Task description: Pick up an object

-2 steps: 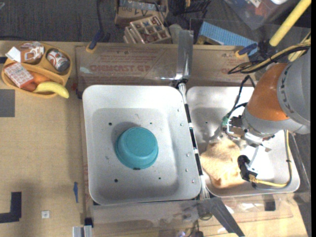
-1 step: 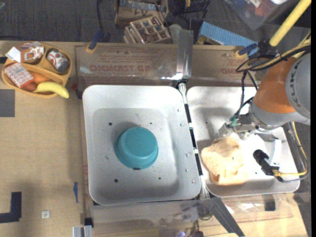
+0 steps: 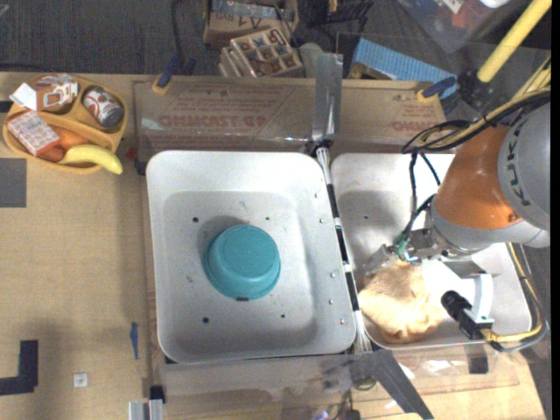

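A tan, lumpy soft object (image 3: 401,303) lies in the near left corner of the right bin (image 3: 367,191). My gripper (image 3: 400,254) hangs low over that bin, right at the far edge of the tan object, under the orange band of the arm (image 3: 477,191). Whether it touches the object is unclear. A teal bowl (image 3: 243,260) rests upside down in the middle of the left bin (image 3: 175,182), well away from the gripper.
A white bracket with a black cylinder (image 3: 461,309) sticks out from the wrist over the right bin's near side. Cables loop above the arm. A yellow tray of toy food (image 3: 61,125) sits on the bench at far left. Cardboard (image 3: 227,112) lines the back.
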Motion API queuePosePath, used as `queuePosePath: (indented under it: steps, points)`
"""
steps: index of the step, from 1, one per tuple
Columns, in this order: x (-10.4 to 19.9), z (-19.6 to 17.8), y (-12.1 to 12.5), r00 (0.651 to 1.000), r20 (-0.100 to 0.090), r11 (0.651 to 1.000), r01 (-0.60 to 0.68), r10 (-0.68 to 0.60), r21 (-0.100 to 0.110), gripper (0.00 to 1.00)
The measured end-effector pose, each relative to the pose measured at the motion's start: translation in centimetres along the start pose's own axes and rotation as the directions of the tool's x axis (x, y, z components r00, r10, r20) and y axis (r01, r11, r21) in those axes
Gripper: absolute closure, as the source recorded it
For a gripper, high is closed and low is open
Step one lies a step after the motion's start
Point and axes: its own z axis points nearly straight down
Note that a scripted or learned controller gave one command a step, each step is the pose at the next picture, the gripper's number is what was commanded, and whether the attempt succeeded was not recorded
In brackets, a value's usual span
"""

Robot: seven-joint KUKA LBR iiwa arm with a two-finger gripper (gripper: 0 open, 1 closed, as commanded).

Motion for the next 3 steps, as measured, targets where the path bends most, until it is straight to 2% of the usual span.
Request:
queuePosePath:
  steps: [1,2,3]
  points:
    - [2.2,-9.4,-2.7,0.998,-0.002,0.998,-0.068,0.068,0.014,0.00]
    - [-1.0,0.1,4.6,0.990,0.001,0.990,-0.143,0.143,0.004,0.00]
    - [-1.0,-0.7,4.7,0.990,0.001,0.990,-0.142,0.142,0.004,1.00]
